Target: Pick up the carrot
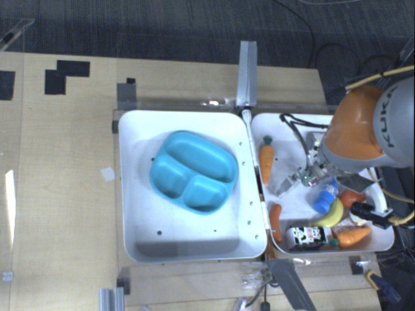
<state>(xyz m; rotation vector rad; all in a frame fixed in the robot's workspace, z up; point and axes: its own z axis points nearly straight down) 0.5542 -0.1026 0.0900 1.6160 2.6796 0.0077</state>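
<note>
— What carries everything here?
— A pale wooden tabletop (65, 173), with black square marks near its far left corner.
— And directly on it?
— Two shallow white plastic bins, touching side by side: the left bin (133, 193) and the right bin (288, 206), with a grey metal post (248, 73) standing behind their seam.

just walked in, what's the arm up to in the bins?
The KUKA arm reaches in from the right over the right bin, its gripper low among the clutter there. The carrot lies by that bin's left wall, apart from the gripper and not picked up. A banana, a blue item and a dark box sit near the bin's front. The left bin holds a blue divided tray.
</note>
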